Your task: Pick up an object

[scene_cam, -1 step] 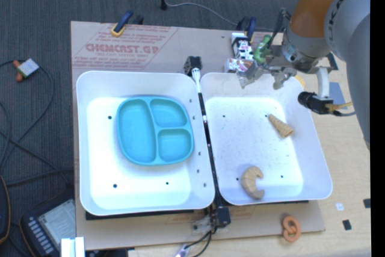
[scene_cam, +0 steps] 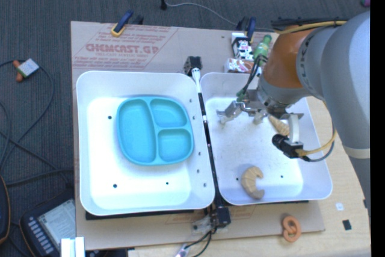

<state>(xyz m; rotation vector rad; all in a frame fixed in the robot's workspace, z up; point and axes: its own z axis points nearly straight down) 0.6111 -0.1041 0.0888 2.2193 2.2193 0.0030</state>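
Fingers [scene_cam: 228, 111] spread apart with nothing between them, hanging low over the upper half of the right bin [scene_cam: 319, 189] in the camera view, at about 12 o'clock from that bin's middle. Nearest candidate: a small tan piece [scene_cam: 278, 124] just beside them at 4 o'clock, partly hidden by the wrist, so hard to say what it is. Clearer target: a curled, croissant-shaped tan piece [scene_cam: 252, 182] lying alone on the bin floor at 6 o'clock from the fingers, well apart from them and near the front wall. Best to travel toward 6 o'clock, turn the wrist so the tips straddle the narrow width of the curl rather than its length, come straight down, and close only once both tips sit below its top. Probably light and matte, with a rounded, lumpy back and tapered ends, so likely to roll or squirt out if pinched off-centre; aim for the thick middle. Bin walls smooth, glossy white plastic, sloped; floor faintly speckled and slippery-looking. At 9 o'clock, in the left bin [scene_cam: 90, 189], a sky-blue tray [scene_cam: 155, 130] with three shallow compartments: flat, slick, rounded at the rim, poor for a pinch from above. Brown cardboard-like worktop [scene_cam: 90, 60] beneath both bins.
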